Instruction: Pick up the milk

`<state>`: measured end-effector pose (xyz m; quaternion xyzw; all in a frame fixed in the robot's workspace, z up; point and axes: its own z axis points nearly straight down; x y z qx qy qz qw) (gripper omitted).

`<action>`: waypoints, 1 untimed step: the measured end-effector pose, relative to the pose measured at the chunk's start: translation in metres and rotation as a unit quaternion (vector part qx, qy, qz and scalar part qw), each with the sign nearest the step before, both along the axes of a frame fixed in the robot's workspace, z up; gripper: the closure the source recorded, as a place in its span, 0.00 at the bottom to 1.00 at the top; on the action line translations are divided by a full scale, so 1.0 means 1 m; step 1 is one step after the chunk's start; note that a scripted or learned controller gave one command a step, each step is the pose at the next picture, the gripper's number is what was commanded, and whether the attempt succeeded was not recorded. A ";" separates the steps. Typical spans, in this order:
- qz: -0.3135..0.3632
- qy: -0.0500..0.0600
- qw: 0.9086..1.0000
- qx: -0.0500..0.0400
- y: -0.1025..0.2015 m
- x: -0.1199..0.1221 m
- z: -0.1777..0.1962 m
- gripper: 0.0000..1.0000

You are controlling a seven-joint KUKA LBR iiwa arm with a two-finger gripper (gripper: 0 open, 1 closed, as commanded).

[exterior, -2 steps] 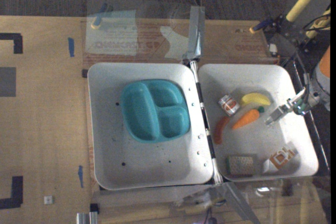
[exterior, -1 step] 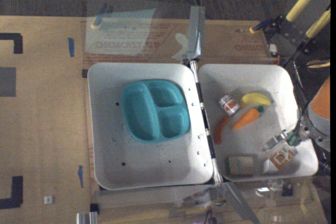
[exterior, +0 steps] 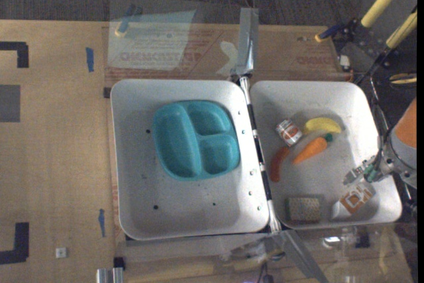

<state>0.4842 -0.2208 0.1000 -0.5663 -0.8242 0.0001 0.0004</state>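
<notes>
A small white carton with orange print (exterior: 358,198), which looks like the milk, lies in the front right corner of the right bin (exterior: 358,95). My gripper (exterior: 359,174) reaches in from the right edge and hangs just behind and above that carton, apart from it. Nothing shows in its grasp. The grey arm with its orange band (exterior: 405,142) runs off the right side.
In the right bin are a small red-and-white can (exterior: 289,131), a banana (exterior: 322,124), a carrot (exterior: 311,149), a reddish sausage-shaped piece (exterior: 277,164) and a grey rectangular block (exterior: 305,209). The left bin (exterior: 132,195) holds a teal divided plate (exterior: 197,139).
</notes>
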 end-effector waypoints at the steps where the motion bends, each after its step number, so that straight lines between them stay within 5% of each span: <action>1: 0.000 0.000 1.000 -0.001 0.014 -0.003 0.052 1.00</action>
